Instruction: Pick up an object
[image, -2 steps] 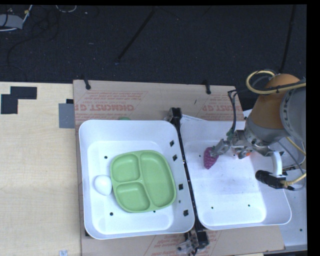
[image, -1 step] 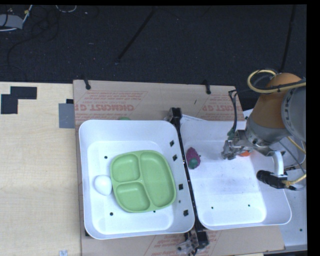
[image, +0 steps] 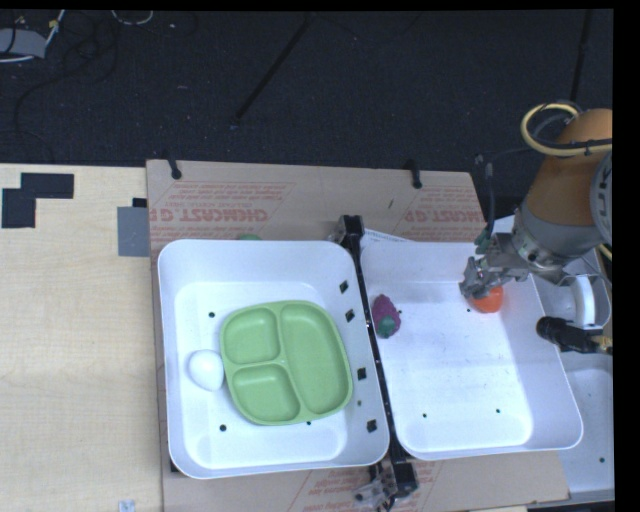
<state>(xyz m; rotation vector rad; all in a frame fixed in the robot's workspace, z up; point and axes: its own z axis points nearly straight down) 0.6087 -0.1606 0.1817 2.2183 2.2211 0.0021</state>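
Note:
A small orange object lies in the right bin near its far right side. My gripper hangs right over it, its dark fingers partly covering the top of the orange thing. A purple object with a green tip rests against the right bin's left wall. In the left bin sits a green three-compartment plate, and a white egg-like ball lies beside the plate's left edge.
The grey arm with its orange band comes in from the right above the right bin's far corner. A black handle-like part sticks out past the right bin's right rim. Cardboard lies under both bins.

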